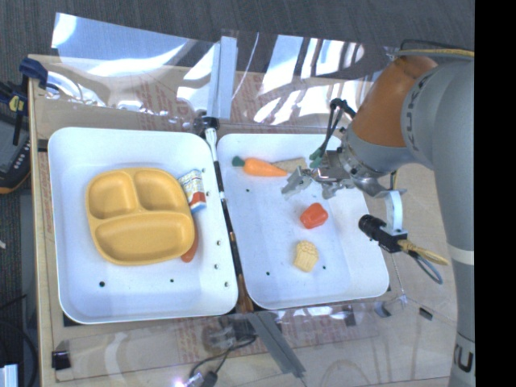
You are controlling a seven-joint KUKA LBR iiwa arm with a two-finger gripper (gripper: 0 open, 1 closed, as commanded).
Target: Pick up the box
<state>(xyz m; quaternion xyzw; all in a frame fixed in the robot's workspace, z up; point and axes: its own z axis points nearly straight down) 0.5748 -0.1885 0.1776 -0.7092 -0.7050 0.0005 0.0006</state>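
My hand [310,177] hangs over the right white bin [355,276], with nothing between its fingers.

My metal fingers are spread apart and point toward the left bin, low above the bin floor. Just beyond my fingertips, toward the far rim, lies the orange toy carrot with a green top [260,167]. Just below my hand, on the near side, sits the small red-orange block [314,214], and further the same way is the pale yellow ridged toy piece [305,255]. The small box with a white, red and blue label [193,190] is well apart from my hand, in the left white bin [72,289]; it leans against the edge of the yellow divided plastic plate [139,215]. Both bins rest on the worktop [419,297].
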